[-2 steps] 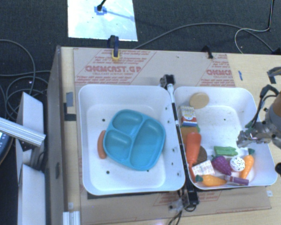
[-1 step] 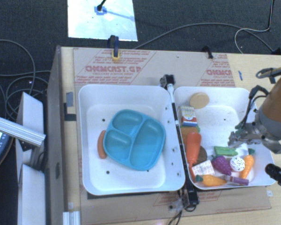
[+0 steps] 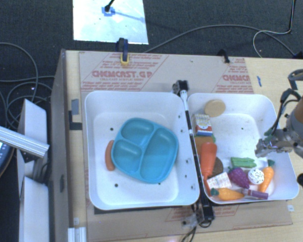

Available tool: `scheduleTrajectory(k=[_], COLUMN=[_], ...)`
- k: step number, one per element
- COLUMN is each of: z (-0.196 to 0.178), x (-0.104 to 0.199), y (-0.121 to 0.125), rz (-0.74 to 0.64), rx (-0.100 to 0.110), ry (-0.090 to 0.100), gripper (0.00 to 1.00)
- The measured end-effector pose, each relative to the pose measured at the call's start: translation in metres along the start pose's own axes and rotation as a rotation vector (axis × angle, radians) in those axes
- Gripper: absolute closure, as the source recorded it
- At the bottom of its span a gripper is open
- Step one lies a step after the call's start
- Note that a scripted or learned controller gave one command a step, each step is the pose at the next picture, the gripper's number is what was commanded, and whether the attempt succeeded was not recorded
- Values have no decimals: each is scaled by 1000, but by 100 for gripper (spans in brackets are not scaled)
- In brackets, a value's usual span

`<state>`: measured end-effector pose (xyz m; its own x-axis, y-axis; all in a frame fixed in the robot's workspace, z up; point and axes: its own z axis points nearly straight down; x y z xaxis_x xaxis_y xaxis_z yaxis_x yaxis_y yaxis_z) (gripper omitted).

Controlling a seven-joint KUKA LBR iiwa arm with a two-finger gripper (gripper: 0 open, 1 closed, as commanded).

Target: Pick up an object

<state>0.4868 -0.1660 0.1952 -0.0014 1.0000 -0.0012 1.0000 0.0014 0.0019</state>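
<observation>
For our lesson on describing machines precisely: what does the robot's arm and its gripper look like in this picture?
The arm is grey and rounded, with an orange band high at the picture's right edge. Thin dark cables loop beside it. The gripper is a small metallic grey piece at the arm's end, above the right white bin. Its detail is too blurred to make out.

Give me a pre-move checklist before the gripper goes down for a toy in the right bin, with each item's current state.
1. Gripper over the right bin: ok, near its right side.
2. Nothing between the fingers: cannot tell.
3. Target within reach: ok, green toy lies just left of the gripper.
4. Target stands apart: not ok, purple grapes and cupcake crowd it.
5. Blue plate out of the path: ok, it sits in the left bin.
</observation>
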Motion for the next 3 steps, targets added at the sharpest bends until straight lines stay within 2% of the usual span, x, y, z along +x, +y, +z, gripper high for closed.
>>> scheduleTrajectory(k=[1, 2, 3], z=[-26, 25, 25], x=[9, 14, -23], y=[4, 0, 0], rz=[-3, 0, 0], rx=[-1, 1, 0], ry=[0, 1, -1], gripper=[100, 100, 100])
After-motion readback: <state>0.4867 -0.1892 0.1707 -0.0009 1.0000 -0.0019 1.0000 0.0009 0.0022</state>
